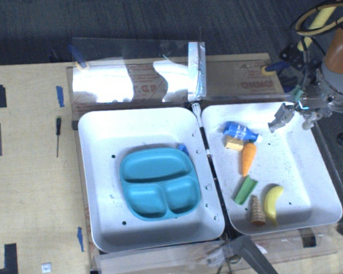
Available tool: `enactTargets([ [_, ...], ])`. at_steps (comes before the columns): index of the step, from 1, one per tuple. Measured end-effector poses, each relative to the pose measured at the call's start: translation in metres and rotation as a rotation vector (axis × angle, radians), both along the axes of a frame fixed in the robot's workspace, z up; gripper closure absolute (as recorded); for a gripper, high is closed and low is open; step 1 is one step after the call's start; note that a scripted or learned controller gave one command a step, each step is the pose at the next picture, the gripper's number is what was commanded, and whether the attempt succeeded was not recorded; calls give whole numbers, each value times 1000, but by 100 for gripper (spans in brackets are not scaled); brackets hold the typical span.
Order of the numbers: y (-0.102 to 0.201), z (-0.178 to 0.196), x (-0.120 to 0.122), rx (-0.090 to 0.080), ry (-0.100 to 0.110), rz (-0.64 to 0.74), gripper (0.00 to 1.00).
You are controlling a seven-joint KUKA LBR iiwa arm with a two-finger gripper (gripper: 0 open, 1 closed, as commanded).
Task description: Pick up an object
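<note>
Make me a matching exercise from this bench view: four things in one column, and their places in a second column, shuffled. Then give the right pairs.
Things:
1. blue tray
2. carrot
3. banana
4. pincer

Places:
A. near the front edge of the right bin, beside a brown piece
B. at the right bin's far right corner
C. middle of the left bin
D. middle of the right bin, just below a blue item

Pairs: 1-C, 2-D, 3-A, 4-B

Carrot [248, 157], banana [272, 202], green block [244, 190] lie in right bin [320, 170].
</note>
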State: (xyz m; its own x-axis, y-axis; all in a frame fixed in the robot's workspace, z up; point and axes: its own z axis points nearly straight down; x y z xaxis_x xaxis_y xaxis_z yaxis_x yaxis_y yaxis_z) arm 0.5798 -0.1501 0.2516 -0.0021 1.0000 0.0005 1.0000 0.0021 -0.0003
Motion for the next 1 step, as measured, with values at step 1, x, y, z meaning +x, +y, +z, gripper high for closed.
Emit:
enactTargets([
  [1, 0, 0, 0, 0, 0, 0, 0],
])
